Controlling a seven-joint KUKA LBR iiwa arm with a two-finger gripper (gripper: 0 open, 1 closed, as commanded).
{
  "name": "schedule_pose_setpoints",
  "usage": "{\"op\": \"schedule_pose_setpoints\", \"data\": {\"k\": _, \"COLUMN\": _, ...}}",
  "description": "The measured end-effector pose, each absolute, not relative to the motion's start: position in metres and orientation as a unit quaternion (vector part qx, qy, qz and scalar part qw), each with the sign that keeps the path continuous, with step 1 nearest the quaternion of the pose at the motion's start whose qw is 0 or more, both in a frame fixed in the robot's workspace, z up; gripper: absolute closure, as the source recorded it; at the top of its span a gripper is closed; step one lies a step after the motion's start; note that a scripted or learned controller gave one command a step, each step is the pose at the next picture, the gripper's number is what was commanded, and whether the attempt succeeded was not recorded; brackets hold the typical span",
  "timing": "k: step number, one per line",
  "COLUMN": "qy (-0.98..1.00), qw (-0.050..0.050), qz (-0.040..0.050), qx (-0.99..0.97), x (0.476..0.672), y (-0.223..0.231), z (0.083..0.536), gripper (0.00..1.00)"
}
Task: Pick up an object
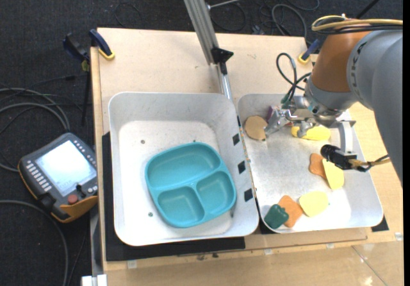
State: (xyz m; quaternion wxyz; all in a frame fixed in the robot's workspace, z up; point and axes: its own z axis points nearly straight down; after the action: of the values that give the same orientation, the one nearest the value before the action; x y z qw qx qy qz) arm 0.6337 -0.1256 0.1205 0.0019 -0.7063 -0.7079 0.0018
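Wooden bench, two white bins, fingers near tan piece, grip state unclear

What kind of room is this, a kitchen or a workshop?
Probably a robot lab: a robot arm reaches over two bins on a bench, a control pendant lies on the floor, and cables trail behind.

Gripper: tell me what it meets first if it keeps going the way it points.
The gripper points toward the view's left across the right bin. The tan disc lies first in that line, though depth is hard to judge; it may pass above it.
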Motion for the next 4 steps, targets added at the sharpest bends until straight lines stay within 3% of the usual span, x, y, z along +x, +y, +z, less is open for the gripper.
{"op": "schedule_pose_setpoints", "data": {"k": 1, "qy": -0.707, "qw": 0.001, "qz": 0.0013, "qx": -0.707, "x": 0.633, "y": -0.125, "z": 0.094, "gripper": 0.0}}
{"op": "schedule_pose_setpoints", "data": {"k": 2, "qy": -0.707, "qw": -0.001, "qz": 0.0001, "qx": -0.707, "x": 0.634, "y": -0.125, "z": 0.106, "gripper": 1.0}}
{"op": "schedule_pose_setpoints", "data": {"k": 4, "qy": -0.707, "qw": -0.003, "qz": -0.0016, "qx": -0.707, "x": 0.622, "y": -0.131, "z": 0.216, "gripper": 1.0}}
